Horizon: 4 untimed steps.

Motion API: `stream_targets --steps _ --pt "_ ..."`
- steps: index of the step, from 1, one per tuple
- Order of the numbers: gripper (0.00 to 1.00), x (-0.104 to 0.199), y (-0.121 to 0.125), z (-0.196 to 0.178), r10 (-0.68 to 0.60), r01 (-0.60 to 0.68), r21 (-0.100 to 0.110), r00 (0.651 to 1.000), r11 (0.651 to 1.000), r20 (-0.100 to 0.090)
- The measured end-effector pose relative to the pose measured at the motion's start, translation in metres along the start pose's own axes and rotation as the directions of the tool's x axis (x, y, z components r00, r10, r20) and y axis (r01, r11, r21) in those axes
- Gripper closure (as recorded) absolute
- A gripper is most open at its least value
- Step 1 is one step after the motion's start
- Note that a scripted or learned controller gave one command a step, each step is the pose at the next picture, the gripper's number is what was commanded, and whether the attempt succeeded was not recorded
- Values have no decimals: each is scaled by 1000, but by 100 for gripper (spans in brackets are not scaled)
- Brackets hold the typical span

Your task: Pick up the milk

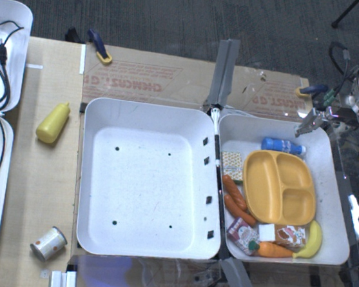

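Camera view: boxy printed milk carton [242, 234], smooth white bin [336, 191].

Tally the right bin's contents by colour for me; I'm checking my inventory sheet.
Orange carrots: 3
Yellow: 2, divided plate and banana
Blue bottle: 1
Printed cartons or packets: 3
Total: 9

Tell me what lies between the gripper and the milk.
The bottle and plate lie between the gripper and the milk. Carrots crowd the carton, but its top looks uncovered.
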<state>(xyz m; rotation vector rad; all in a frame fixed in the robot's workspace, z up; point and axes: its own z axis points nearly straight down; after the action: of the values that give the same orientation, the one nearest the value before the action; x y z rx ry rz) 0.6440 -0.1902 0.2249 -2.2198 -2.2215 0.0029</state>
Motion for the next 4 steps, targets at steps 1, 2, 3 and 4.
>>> stream_targets --steps 1,2,3,4 --pt "0 -16 -102 -18 40 -40 0 999 999 0" --pt "0 -14 -167 46 -16 16 0 1000 1000 -1" --pt "0 51 -163 128 119 -119 -10 993 993 0" --pt "0 45 -160 128 -50 51 -21 999 998 7"
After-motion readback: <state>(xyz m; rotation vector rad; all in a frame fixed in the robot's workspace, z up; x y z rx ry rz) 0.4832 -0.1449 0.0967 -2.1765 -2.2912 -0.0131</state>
